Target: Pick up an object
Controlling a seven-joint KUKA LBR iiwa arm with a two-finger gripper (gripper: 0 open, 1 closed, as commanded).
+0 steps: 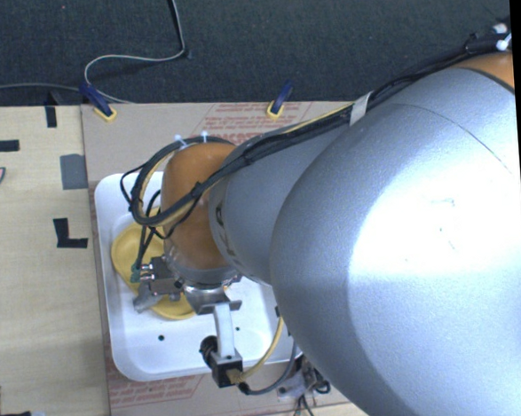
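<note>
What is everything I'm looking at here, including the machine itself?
White bin: one, white, lower left of centre, on brown cardboard.
Yellow object: one, yellow, in the bin's left part, partly hidden under the arm; what it is cannot be told.
Clamps: two, yellow and blue, on the cardboard's top edge.
Cable: one, pale, on the dark floor above.
Black marks: several, on the wooden bench at left.
Robot arm: one, grey with an orange band, reaching from the right over the bin.

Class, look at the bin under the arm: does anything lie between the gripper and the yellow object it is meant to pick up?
This cannot be settled. The arm's orange wrist covers the gripper and most of the yellow object in the white bin, so the space between them is hidden.
</note>
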